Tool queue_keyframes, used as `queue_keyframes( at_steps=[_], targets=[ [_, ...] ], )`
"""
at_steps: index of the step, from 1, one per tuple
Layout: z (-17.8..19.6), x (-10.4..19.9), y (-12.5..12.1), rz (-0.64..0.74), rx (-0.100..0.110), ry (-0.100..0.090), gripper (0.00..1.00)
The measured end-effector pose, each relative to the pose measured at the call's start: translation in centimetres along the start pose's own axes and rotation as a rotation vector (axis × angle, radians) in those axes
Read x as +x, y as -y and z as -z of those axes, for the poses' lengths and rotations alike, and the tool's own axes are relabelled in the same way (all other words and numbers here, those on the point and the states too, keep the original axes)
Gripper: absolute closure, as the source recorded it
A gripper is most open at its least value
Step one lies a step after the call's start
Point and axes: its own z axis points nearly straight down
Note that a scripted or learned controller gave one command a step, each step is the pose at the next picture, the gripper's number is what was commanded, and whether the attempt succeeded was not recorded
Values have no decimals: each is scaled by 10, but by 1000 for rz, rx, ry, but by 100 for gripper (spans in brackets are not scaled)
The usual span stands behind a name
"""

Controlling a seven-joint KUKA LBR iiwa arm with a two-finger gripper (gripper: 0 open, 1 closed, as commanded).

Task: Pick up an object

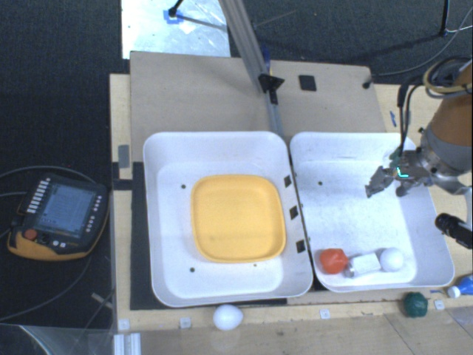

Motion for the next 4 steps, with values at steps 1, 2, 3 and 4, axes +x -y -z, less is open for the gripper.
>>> queue_keyframes(
  at_steps=[1, 2, 3, 4],
  targets=[
    [0, 0, 0, 0, 0, 0, 0],
    [-58, 8, 2, 0, 4, -1, 0],
    [-110, 9, 3, -1, 4, -1, 0],
    [-97, 8, 2, -1, -1, 0, 100]
  ],
)
